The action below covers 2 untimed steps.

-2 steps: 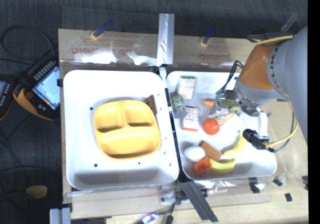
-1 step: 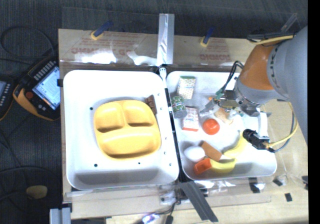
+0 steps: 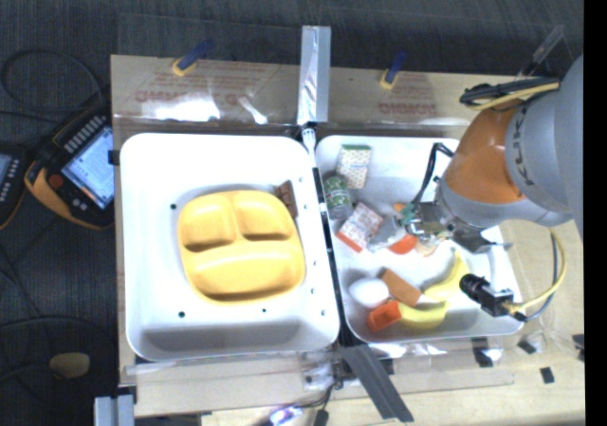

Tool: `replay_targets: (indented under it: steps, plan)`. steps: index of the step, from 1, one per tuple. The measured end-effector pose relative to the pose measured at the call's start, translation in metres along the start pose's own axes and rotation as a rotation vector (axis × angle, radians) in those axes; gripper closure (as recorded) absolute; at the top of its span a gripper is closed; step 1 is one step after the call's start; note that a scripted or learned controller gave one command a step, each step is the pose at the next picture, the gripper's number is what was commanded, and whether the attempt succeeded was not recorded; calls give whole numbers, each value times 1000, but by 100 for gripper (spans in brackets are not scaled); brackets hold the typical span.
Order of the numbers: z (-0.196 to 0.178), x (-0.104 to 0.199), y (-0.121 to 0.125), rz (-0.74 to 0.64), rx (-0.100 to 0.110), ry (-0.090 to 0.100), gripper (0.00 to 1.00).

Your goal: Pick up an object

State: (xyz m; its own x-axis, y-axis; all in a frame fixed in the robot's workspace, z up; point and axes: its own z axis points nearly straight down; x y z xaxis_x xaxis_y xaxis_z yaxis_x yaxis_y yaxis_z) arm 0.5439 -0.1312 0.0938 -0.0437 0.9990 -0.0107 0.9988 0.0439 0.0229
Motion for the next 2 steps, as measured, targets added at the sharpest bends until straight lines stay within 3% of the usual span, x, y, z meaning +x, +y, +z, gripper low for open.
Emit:
replay_targets:
  steps: [1, 2]
  plan:
    - [-10, -1, 1, 1, 0, 1, 100]
    - [-134, 75, 31, -85, 24, 10, 100]
